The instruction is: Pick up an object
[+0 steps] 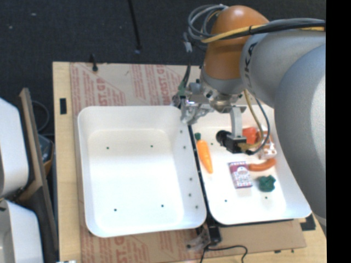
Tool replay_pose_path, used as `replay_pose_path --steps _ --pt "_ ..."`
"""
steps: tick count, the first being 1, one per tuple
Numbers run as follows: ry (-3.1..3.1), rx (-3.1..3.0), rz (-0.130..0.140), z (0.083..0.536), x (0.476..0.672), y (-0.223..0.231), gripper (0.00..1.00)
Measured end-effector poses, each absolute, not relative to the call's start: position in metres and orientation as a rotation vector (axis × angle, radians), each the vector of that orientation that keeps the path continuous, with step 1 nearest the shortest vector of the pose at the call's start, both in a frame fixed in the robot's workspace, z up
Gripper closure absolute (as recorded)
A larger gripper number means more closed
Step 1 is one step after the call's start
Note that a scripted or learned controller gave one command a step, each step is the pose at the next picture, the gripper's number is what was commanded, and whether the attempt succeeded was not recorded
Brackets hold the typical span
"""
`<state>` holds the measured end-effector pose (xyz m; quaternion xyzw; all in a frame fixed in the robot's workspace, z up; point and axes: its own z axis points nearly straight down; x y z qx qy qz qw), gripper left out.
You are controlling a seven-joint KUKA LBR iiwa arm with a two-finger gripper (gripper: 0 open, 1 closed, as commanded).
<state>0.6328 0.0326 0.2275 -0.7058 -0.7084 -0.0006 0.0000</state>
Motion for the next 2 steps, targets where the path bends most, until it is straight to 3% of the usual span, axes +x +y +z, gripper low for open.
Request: replay_pose_path --steps 1,2 --pt "-2.225 -2.218 -0.001 0.2233 0.6155 0.0807 1.00" --pt "-2.221 -2.222 -0.001 0.2234 0.6160 0.0784 0.00"
